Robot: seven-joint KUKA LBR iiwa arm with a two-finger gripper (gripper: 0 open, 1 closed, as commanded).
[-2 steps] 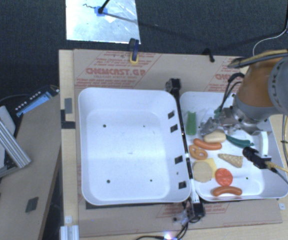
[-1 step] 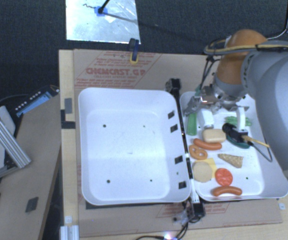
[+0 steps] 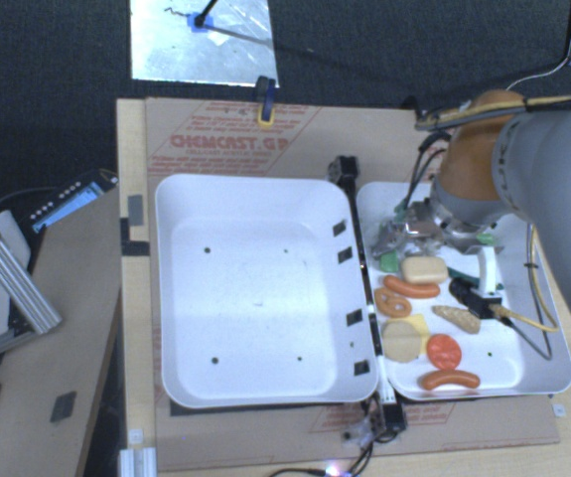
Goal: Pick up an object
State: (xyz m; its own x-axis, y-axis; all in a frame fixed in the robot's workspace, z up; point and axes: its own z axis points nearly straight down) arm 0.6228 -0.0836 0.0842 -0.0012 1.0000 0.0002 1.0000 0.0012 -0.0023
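- Nearest to me is the front edge of the brown board [image 3: 265,435], which lies on the surface and carries both bins so they stay side by side.
- Next biggest is the left bin [image 3: 255,286], white and shallow, with its floor bare. I think picked things are meant to land there.
- Then comes the big grey arm [image 3: 548,157] with its orange band [image 3: 474,152]. It reaches in from the right and bends down over the far end of the right bin.
- Just smaller is the right bin [image 3: 538,366], where all the toy food sits in a heap, so the arm can find something to pick.
- At the arm's tip is the gripper [image 3: 414,229]. It is low over the food pile, close to a green piece [image 3: 391,262] and a cream block [image 3: 424,269]. I cannot tell if it is clenched or let go, and I see nothing held in it.
- Small things come last: an orange sausage [image 3: 412,288], a ring pretzel [image 3: 395,305], a round pale disc [image 3: 401,342], a red tomato [image 3: 444,350] and another sausage [image 3: 451,379].
- My guess is the job has hardly begun, as every toy lies in the bin.
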